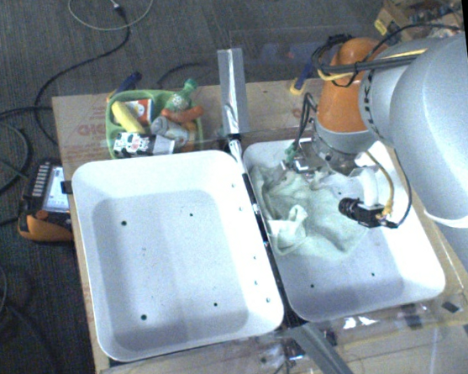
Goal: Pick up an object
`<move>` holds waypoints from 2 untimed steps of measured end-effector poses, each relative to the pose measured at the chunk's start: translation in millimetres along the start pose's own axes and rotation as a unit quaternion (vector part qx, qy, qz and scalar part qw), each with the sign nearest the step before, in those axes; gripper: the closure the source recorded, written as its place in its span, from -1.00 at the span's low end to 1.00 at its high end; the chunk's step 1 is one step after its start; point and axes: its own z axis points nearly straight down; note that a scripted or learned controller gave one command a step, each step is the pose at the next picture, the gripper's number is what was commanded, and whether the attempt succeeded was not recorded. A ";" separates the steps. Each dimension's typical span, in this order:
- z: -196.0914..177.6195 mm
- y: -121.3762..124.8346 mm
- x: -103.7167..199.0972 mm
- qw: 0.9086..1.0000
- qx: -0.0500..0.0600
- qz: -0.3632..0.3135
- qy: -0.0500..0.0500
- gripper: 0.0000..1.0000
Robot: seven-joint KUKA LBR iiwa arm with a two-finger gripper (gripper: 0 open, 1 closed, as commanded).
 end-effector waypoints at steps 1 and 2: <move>-1.2 -50.7 -10.8 1.000 -0.001 -0.027 0.001 -1.00; -2.4 -100.6 -21.6 0.999 -0.002 -0.052 0.001 -1.00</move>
